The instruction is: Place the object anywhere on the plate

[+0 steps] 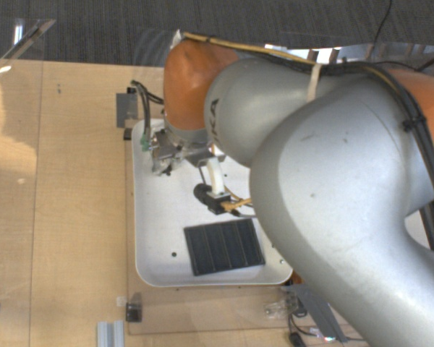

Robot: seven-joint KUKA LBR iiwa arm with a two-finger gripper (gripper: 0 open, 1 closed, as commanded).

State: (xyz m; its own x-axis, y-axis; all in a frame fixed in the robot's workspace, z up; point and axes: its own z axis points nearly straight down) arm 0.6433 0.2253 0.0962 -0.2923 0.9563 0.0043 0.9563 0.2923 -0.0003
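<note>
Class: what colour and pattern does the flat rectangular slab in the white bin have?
The slab is black with parallel ridges; camera view.

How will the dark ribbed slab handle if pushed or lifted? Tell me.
The dark ribbed slab lies flat in the white bin, so it likely slides rather than rolls. Its straight edges suggest stiffness; its low profile may make pinching hard.

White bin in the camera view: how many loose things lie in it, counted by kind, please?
In the white bin:
Dark ribbed rectangular slab: 1
Small dark dot, too small to identify: 1
Total: 2
</note>
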